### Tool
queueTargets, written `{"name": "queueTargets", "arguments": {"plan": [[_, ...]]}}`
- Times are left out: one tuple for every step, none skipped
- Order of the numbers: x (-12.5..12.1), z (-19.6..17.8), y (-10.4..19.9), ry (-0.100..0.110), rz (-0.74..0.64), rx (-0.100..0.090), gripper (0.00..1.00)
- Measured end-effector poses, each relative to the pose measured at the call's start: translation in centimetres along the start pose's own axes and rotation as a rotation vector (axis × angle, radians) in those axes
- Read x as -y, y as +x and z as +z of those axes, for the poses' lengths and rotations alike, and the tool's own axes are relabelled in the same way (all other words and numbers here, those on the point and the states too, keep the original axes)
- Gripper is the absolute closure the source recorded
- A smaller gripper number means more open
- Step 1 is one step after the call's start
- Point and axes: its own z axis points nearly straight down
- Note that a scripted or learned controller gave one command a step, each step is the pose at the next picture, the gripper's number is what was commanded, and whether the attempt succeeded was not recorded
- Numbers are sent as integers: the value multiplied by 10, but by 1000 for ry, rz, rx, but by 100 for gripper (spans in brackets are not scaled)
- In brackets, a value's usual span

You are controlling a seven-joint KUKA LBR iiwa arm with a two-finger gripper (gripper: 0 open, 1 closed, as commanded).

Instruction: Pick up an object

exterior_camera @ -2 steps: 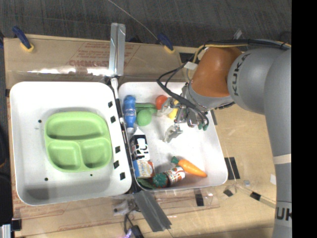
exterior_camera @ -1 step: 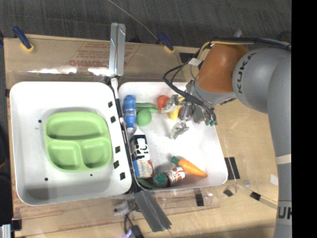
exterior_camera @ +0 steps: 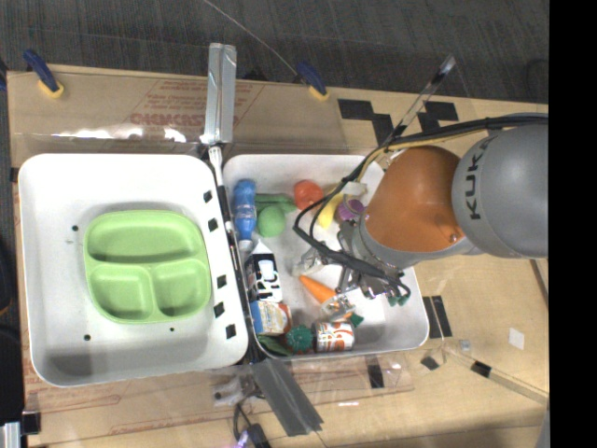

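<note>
Grey KUKA arm with orange wrist band is reached in from the right over the right-hand shallow white bin; two-finger gripper is lowered inside it.

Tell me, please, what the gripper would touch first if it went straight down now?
Probably the orange carrot-shaped toy lying on the right white bin floor: the gripper hangs beside it. Depth is unclear from above.
</note>
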Motion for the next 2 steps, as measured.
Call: {"name": "queueTargets", "arguments": {"plan": [[-25,-3,-1,7,-140,14,0],[-27,-13,-2,5,-147,10,100]]}}
